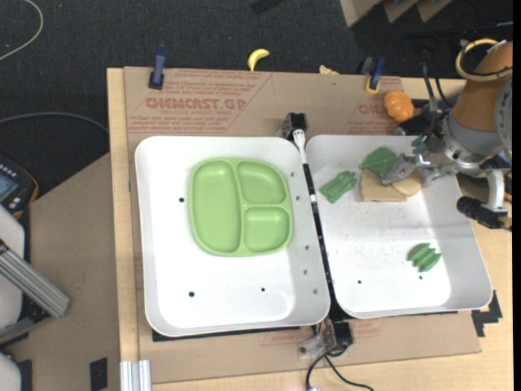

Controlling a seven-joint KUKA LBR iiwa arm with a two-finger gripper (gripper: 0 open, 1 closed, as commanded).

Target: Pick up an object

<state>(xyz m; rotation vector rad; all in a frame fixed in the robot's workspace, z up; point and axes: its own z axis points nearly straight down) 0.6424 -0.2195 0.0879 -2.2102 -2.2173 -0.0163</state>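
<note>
Just under my hand (409, 169) lies a flat tan wedge-shaped block (389, 188), matte and soft-edged, in the right shallow white plastic bin (383, 292); I cannot tell whether my hand is open or closed, or touching it. A dark green leafy piece (377, 160) sits beside my hand, a ridged green one (338, 186) past the block, another (423, 256) nearer the front. The left bin (163, 218) holds a smooth light green divided plate (240, 207). Brown cardboard (203, 100) covers the table.
</note>
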